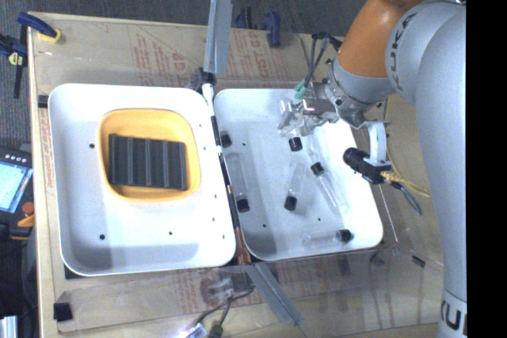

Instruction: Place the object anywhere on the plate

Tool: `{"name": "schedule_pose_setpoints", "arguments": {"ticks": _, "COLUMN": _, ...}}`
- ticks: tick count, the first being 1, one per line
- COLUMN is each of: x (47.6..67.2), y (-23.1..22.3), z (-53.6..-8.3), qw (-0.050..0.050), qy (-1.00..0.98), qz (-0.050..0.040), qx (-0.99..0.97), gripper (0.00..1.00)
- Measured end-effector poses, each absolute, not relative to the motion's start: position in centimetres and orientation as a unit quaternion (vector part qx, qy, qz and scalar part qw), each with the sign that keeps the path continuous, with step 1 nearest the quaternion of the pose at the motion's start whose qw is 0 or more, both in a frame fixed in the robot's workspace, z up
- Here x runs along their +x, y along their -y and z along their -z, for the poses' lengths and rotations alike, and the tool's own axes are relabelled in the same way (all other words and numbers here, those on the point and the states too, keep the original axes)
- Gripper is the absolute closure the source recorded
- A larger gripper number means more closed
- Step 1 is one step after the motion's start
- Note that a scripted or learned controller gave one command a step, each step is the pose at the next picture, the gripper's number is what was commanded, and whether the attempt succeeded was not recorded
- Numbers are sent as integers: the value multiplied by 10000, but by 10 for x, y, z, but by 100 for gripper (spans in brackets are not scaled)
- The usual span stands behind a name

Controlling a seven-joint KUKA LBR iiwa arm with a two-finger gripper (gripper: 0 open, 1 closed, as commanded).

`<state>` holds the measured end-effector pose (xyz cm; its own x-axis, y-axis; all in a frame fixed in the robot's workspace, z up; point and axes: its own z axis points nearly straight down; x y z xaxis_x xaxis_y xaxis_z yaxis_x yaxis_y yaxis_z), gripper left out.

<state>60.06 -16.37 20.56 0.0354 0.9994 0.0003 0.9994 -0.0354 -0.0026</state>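
The objects to be moved look like small clear tubes with black caps, and they lie scattered across the floor of the right bin (360, 237): one clear tube (298, 186) slants near the middle, another capped tube (326, 237) rests along the near wall, and more sit up by the gripper (305, 113). None has reached the plate (146, 123), a yellow-rimmed dish with a dark ribbed centre that sits in the left bin (67, 170), so by my reckoning the whole job is still ahead. The gripper hangs over the far part of the right bin, among the tubes there; I cannot tell how its pincer stands, or whether it has anything.
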Motion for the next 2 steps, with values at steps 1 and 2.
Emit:
{"name": "schedule_pose_setpoints", "arguments": {"ticks": 1, "x": 612, "y": 105, "z": -230, "qw": 0, "qy": 7768, "qz": -5, "qx": -6298, "gripper": 100}}
{"name": "schedule_pose_setpoints", "arguments": {"ticks": 2, "x": 632, "y": 38, "z": -257, "qw": 4, "qy": 8234, "qz": -8, "qx": -5674, "gripper": 100}}
